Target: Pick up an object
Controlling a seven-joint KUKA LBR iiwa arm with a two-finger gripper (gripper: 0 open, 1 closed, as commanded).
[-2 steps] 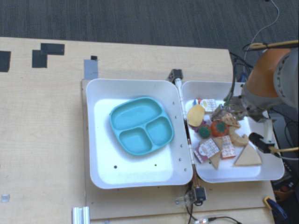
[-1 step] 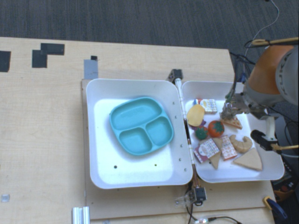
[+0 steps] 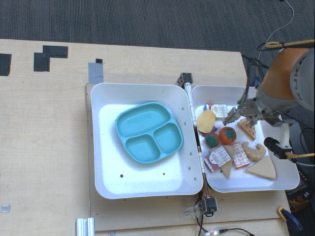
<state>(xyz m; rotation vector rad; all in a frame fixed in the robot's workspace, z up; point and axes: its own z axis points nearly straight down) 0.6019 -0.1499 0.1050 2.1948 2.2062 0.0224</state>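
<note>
While jaws [image 3: 235, 113] hang over right bin [image 3: 290, 181] | grip unreadable | tomato [image 3: 228, 135]: round, red, green-topped

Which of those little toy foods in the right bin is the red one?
The tomato, round and red with a green top, mid-bin. Beside it lie a yellow lemon and a green ball; the rest are tan or packets.

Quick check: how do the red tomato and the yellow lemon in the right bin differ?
The tomato is red, round and green-topped; the lemon is pale yellow and oval. The lemon looks larger and lies nearer the divider between the bins, while the tomato sits further in, by the gripper. Both are toy foods resting in the right bin.
</note>
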